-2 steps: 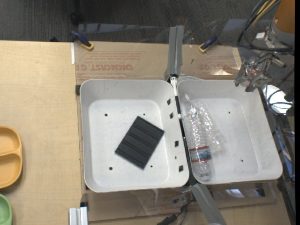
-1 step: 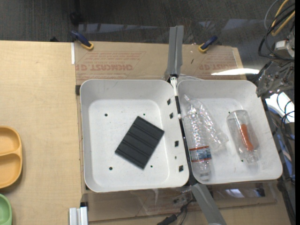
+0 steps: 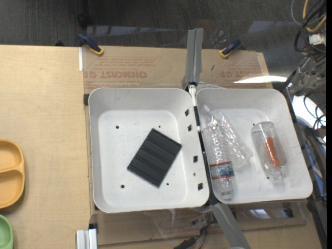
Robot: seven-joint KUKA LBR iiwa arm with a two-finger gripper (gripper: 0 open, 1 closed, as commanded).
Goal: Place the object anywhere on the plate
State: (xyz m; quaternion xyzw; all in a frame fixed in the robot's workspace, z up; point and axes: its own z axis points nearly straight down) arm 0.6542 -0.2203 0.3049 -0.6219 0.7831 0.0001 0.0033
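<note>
A black ribbed rectangular plate [image 3: 154, 157] lies flat and turned at an angle in the middle of the left bin [image 3: 104, 139]. In the right bin [image 3: 290, 185], a crumpled clear plastic bottle [image 3: 222, 148] lies lengthwise along the left wall, its labelled end toward the front. To its right lies a smaller clear bottle [image 3: 270, 150] with an orange piece inside it, near the bin's right side. The two bottles are apart from each other.
A yellow-orange divided tray [image 3: 10, 174] and a green dish [image 3: 4, 233] sit at the bench's left edge. Cardboard [image 3: 140, 69] with two clamps lies behind the bins. Cables [image 3: 311, 14] hang at the upper right. A grey bar [image 3: 194, 56] runs between the bins.
</note>
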